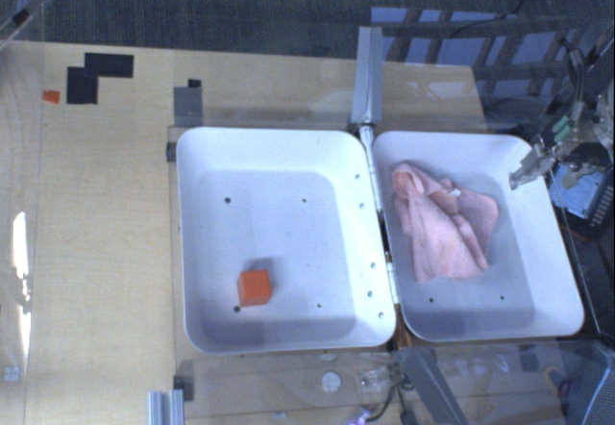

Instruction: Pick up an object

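Far left of the wooden bench (pixel 106 250): a small orange marker (pixel 51 97) lay beside a stepped patch of black tape (pixel 96 75), both well apart from the bins.

Left bin (pixel 197 221): white, shallow, with a few small dark dots on its floor. One orange block (pixel 255 287) sat in the lower middle of the floor, nearer the front wall than the back, touching no wall. It stood alone, well apart from the arm.

Between the bins: a grey metal post (pixel 367 77) ran up from the junction of the two rims toward the back edge of the bench.

Right bin (pixel 548 303): a crumpled pink cloth (pixel 442 221) lay across the upper left part of the floor, its left edge near the wall shared with the left bin. Folds ran diagonally; a small pale fleck showed near its top.

Right edge: the gripper (pixel 538 163) hung over the right bin's upper right rim, clear of the cloth and not touching it. The view there was cluttered and small; it appeared to be a pale pointed finger aimed down-left, but jaw state could not be told. Nothing was visible between the fingers.
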Controlling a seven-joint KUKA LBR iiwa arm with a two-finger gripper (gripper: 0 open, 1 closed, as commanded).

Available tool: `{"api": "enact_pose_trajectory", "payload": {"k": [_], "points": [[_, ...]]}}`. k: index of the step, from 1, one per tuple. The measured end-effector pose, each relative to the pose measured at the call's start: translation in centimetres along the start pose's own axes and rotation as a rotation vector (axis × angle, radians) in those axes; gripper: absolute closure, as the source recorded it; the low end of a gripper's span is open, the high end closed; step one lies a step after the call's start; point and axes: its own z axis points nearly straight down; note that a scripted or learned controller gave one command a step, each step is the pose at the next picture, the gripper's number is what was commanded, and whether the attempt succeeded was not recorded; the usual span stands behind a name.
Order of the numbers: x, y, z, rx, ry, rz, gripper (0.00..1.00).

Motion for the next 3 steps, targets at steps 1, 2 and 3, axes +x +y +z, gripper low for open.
{"api": "enact_pose_trajectory", "payload": {"k": [1, 2, 3], "points": [[-0.3, 0.0, 15.2, 0.002, 0.001, -0.067, 0.0], [-1.3, 1.7, 8.0, -0.006, -0.003, -0.279, 0.0], [-1.2, 4.4, 6.1, -0.006, -0.003, -0.313, 0.0]]}}
